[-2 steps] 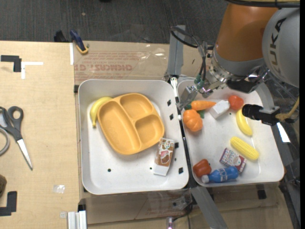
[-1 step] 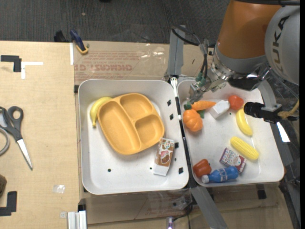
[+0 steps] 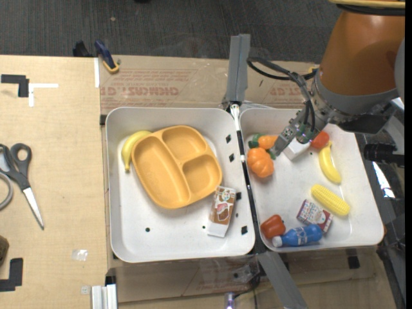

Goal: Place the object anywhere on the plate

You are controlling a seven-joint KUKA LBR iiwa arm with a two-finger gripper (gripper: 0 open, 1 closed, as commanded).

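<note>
Pumpkin (image 3: 260, 162), a small, likely light and stiff toy, lay in the right bin (image 3: 360, 234) just beside the hand (image 3: 288, 137), whose opening could not be judged; its rounded sides looked best for gripping.

Cardboard (image 3: 161, 85): red print, mirrored, not legible.
</note>
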